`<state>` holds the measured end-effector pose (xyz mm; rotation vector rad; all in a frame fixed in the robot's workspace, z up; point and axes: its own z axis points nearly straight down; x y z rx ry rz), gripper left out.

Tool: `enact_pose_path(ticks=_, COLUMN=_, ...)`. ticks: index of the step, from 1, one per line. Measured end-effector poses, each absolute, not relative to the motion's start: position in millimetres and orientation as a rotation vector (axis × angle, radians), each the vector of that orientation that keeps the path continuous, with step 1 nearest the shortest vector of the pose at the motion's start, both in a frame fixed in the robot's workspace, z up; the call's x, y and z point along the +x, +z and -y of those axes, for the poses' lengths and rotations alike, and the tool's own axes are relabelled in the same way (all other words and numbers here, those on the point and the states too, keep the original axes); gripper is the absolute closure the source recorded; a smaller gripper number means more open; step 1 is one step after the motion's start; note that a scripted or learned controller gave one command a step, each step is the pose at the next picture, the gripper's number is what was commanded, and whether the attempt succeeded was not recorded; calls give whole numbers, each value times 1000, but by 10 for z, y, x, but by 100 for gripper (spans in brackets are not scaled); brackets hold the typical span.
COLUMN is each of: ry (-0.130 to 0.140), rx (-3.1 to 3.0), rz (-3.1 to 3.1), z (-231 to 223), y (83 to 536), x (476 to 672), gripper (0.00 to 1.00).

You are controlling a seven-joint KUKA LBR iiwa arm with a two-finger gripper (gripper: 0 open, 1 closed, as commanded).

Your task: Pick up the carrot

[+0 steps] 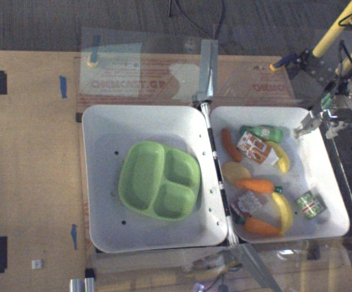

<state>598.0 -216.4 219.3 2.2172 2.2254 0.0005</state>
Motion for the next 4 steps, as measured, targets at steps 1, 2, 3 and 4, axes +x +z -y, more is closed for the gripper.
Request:
enact_pose_path(ticks=1, ry=2, rx=2135, rz=-2304, z=1947, y=958, x=5273, gripper=0)
enact_pose_path(ticks=2, ry=7, rx=2211, rz=-2219, z=1389, y=884, x=4923, gripper=0)
enact_pose_path(ticks=3, ry=9, rx=2214, rz=-2208, z=1421, y=989, x=4931, gripper=100)
enact_pose_path(ticks=4, ry=11, rx=1965, rz=-2442, z=1676, y=893, x=4831, gripper=100)
